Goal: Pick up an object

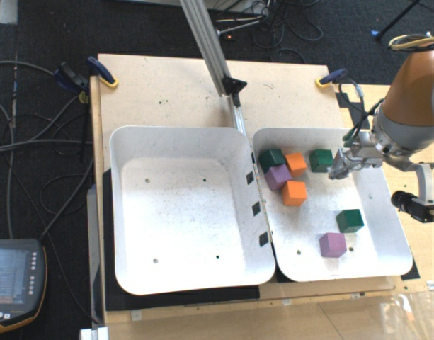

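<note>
The right bin [386, 250] holds several small blocks. A green block [271, 157], a purple block [277, 176] and two orange blocks [296, 163] [294, 193] cluster near its left wall. Another green block [320, 161] lies toward the back, just left of my gripper [339, 170], which hangs low over the bin's back right part. Nearer the front lie a third green block [350, 220] and a purple block [333, 244]. I see nothing between the gripper's fingers.
The left bin [132, 190] stands beside the right one, sharing a black-marked divider edge [258, 207]. A slanted metal bar [206, 37] crosses the bench at the back. Clamps [103, 73] [332, 77] sit at the board's back corners.
</note>
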`<state>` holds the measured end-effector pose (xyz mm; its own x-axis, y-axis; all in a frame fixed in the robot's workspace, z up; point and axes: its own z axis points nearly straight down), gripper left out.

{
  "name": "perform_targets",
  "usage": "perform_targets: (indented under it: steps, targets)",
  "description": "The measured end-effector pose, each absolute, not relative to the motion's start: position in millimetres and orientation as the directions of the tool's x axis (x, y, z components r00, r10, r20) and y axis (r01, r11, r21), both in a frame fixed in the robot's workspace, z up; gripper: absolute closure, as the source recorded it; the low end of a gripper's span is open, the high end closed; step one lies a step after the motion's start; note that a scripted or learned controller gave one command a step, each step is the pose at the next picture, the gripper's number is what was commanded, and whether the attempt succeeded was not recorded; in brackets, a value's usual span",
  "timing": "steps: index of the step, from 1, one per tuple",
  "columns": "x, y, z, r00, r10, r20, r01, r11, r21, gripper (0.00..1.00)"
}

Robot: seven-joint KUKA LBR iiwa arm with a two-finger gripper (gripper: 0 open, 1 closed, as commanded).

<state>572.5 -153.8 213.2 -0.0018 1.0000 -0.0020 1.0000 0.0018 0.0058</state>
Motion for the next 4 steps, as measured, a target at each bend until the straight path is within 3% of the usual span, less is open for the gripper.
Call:
perform_targets:
  steps: [3, 4]
  targets:
    - [582.0, 10.4, 199.0, -0.008, 1.0, 0.002, 1.0, 0.008, -0.001, 1.0]
    - [578.1, 57.0, 215.8, -0.008, 1.0, 0.002, 1.0, 0.008, 0.003, 1.0]
